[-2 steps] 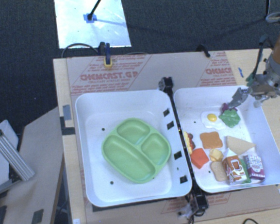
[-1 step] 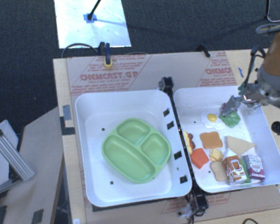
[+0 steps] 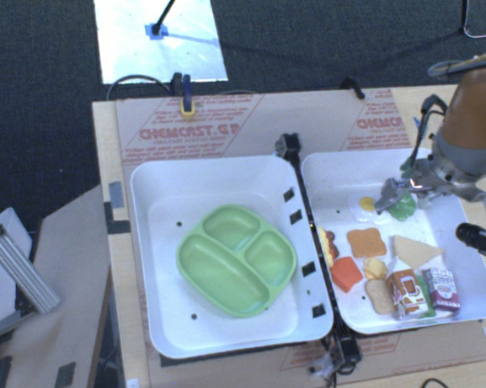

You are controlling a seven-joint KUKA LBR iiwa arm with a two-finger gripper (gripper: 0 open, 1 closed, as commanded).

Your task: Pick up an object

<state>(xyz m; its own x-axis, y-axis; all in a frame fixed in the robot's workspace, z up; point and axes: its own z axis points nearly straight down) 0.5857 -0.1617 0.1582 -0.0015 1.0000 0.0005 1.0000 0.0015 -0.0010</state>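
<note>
Red lettering on the cardboard sheet (image 3: 219, 119) under the bins reads "CHEMCAST GP", printed again near the right bin; smaller lines stay illegible.

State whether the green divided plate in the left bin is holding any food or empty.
Empty. The green divided plate lies flat in the left bin, and all three of its compartments show bare green; the toy food sits in the right bin.
</note>
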